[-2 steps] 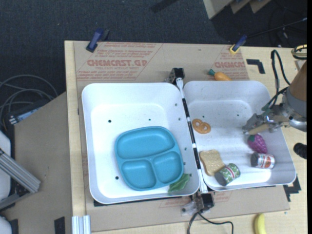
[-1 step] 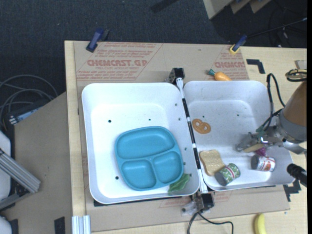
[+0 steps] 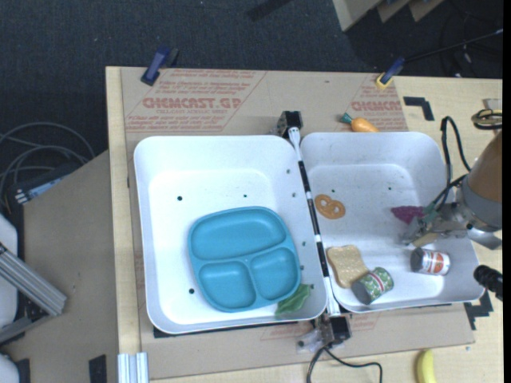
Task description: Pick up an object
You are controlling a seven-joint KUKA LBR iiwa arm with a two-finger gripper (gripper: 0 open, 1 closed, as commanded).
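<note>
Claw [image 3: 421, 228] low over the right bin's [image 3: 375, 146] far-right floor; whether it is open or closed, I cannot tell.

Touching or just beside it lie one purple piece [image 3: 407, 212] and one red-and-white can [image 3: 431, 262]. Farther left in that bin: one green can [image 3: 373, 284], one toast slice [image 3: 345, 263], one pretzel [image 3: 329, 207]. The left bin [image 3: 160, 214] holds one blue divided plate [image 3: 243, 256] and one green leaf [image 3: 294, 300]. One carrot [image 3: 361, 124] and one banana [image 3: 425, 367] lie on the desk [image 3: 128, 134].

I'm reading "CHEMCAST GP" in red on the board [image 3: 192, 102] under my bins. It's repeating, partly cut off, at the board's right.
</note>
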